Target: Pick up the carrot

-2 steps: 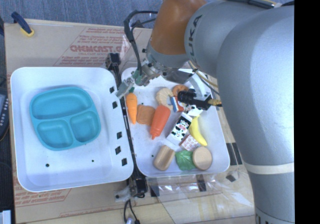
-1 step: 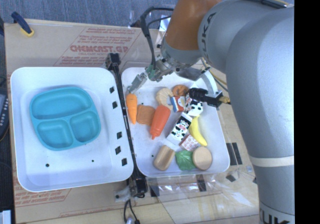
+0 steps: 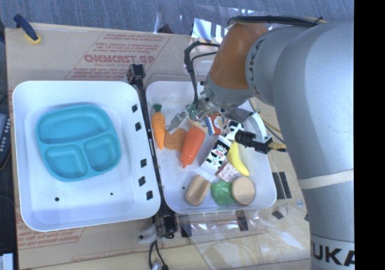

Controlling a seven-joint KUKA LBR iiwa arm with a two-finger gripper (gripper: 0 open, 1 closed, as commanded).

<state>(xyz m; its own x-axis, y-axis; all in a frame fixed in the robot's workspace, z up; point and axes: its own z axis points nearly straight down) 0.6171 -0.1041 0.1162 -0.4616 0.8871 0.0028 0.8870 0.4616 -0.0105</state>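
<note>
The grey arm [image 3: 313, 112], with its orange band, is the largest thing in sight and covers much of the right side; the letters "UKA" show in black on its lower casing. Under everything lies the desk [image 3: 42, 52], topped with brown cardboard printed in red with "CHEMCAST GP" and smaller lines too fine to read.

Two white bins sit side by side on it. The left bin [image 3: 24, 160] holds one blue divided plate [image 3: 77, 141] with three compartments. The right bin [image 3: 264, 193] holds the toy food, and it serves as the landmark for the rest.

Near the right bin's middle lies a larger orange-red carrot-shaped piece [image 3: 192, 145], tilted. Just left of it, along the bin's left wall, lies the carrot [image 3: 158, 129], slim, orange with a green top pointing to the far side. Between the two sits a small tan piece [image 3: 175, 140]. Right of centre stands a black-and-white cow-patterned carton [image 3: 218, 154], with one yellow banana [image 3: 237, 159] just beside it. Along the bin's near wall sit, left to right, a tan cylinder [image 3: 197, 190], a green leafy piece [image 3: 221, 192] and a round tan piece [image 3: 243, 190].

The hand [image 3: 191, 115] hangs over the bin's far half, close above the larger orange-red piece; whether it is open or closed cannot be told.
</note>
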